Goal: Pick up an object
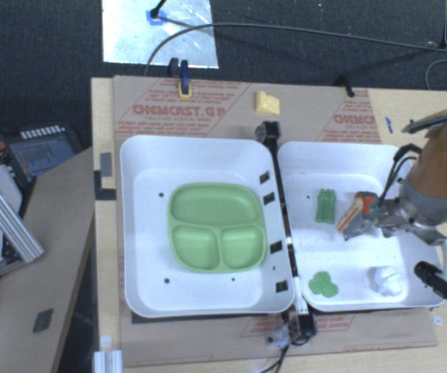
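Note:
In the right bin (340, 158) lie a green ribbed piece (326, 206), a round green piece (323, 284), a white lump (386, 280) and an orange-red object (361, 203). My gripper (354, 224) reaches in from the right and sits low over the bin's middle, right against the orange-red object. That object is partly hidden by the gripper. The green ribbed piece lies just left of the gripper, apart from it. The white lump is below the wrist, near the bin's front wall.
The left bin (141, 162) holds a green divided plate (215, 226). A yellow block (267, 102) and a blue-yellow clamp (183, 78) lie on the cardboard behind the bins. The arm's grey body (441, 177) covers the right bin's right side.

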You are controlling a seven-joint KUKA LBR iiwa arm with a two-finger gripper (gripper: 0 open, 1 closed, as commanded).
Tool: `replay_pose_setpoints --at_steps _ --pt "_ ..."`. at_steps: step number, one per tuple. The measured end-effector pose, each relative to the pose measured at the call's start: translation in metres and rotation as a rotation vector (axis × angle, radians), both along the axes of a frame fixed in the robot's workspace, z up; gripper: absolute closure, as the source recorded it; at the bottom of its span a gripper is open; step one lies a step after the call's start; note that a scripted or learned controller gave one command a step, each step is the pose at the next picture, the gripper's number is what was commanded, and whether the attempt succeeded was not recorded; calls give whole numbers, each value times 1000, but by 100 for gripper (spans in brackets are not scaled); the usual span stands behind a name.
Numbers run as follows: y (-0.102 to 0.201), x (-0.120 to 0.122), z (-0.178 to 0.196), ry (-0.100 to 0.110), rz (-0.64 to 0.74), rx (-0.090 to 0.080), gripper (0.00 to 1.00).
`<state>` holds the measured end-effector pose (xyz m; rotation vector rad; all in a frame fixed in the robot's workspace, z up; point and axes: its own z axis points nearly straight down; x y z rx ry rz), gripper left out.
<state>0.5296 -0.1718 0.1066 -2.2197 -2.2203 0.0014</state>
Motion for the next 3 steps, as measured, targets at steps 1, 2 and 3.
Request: replay_pose_setpoints --at_steps 1,2,3 --pt "0 2 13 -6 1 -2 100" --pt "-11 0 64 -8 -1 -3 100" --pt "-2 3 124 -10 5 -3 100"
